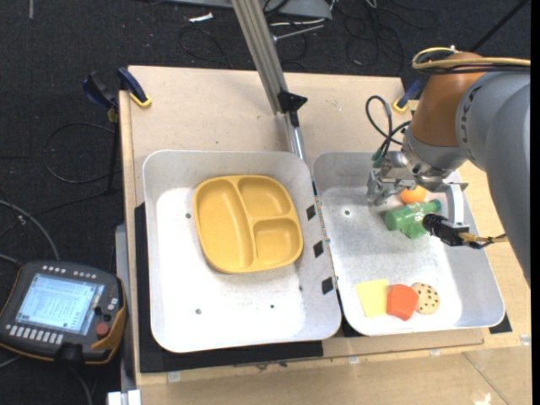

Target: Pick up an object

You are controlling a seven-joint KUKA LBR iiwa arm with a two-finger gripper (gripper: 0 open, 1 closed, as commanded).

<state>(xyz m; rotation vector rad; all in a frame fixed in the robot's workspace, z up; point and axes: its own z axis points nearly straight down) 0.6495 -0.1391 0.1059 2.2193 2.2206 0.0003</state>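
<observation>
My gripper (386, 186) hangs low over the far part of the right bin (472, 289), just left of a small orange ball (412, 196) and a green object (407, 218) that lie close together. Nothing is visible between the fingers. Near the bin's front lie a yellow block (370, 298), a red piece (402, 302) and a cookie (427, 298), side by side. A yellow divided plate (248, 223) rests in the left bin (169, 310).
A slanted metal pole (263, 45) rises from between the bins at the back. A teach pendant (59, 309) lies off the bench at the lower left. Blue and yellow clamps (133, 87) grip the bench's far left corner.
</observation>
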